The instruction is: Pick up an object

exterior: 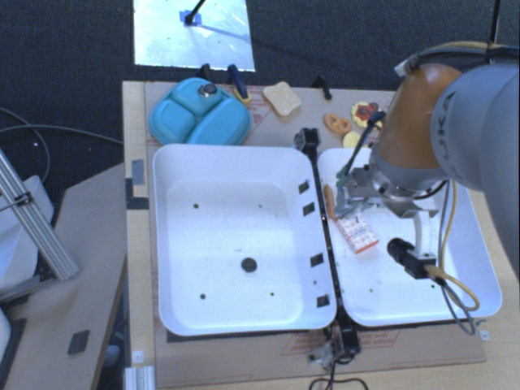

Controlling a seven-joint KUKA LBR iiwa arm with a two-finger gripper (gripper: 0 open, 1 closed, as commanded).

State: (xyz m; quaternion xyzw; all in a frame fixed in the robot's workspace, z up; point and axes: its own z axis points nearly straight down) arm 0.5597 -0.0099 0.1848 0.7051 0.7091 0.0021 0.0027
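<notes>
Red-white printed carton point(357, 234), unreadable, beside gripper point(348, 204)

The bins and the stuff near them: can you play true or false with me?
1. The red-and-white box lies in the right bin. True.
2. The blue tray sits inside the left bin. False: it rests on the bench behind that bin.
3. The arm hangs over the right bin. True.
4. The toast slice lies in the left bin. False: it lies on the bench behind the bins, right of the blue tray.
</notes>
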